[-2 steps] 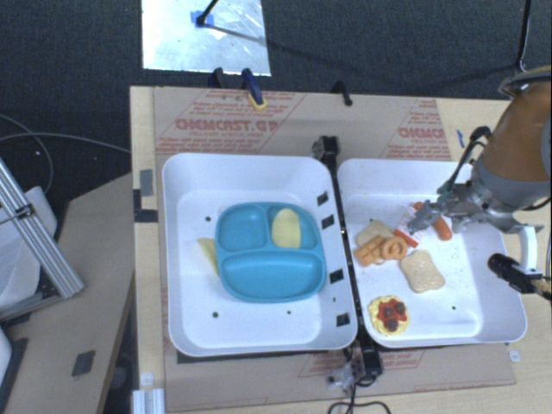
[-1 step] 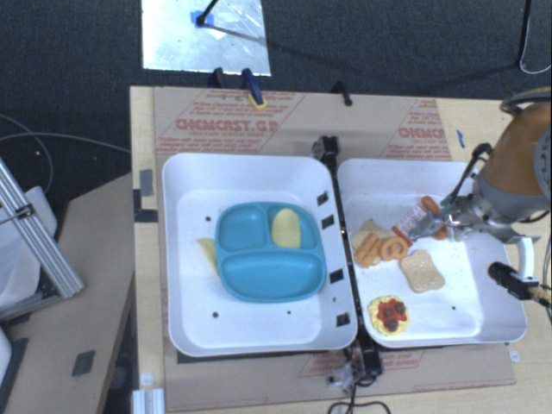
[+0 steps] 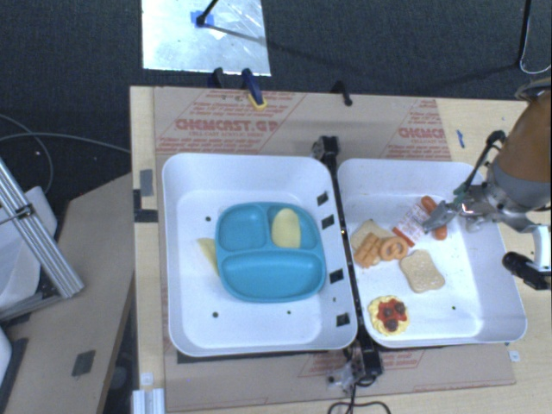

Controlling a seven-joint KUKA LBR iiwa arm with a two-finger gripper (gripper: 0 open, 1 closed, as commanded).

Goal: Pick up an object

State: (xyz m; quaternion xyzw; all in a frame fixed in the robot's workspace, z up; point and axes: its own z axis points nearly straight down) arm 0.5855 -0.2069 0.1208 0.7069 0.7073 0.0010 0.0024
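Right white bin [image 3: 492, 317]: gripper [image 3: 442, 216] low beside an orange sausage-shaped toy [image 3: 434, 216]; jaws' state cannot be told. Left white bin [image 3: 185, 317]: blue divided plastic tray [image 3: 269, 253], yellow oval piece [image 3: 286, 228].

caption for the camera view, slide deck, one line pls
KUKA gripper reaches over toy food in the right bin; blue divided plate sits in the left bin.

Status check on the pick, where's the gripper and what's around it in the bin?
Gripper low in right bin, at red-and-white packet. Grasp not confirmed. Orange sausage piece crowds it; toast slice lies apart.
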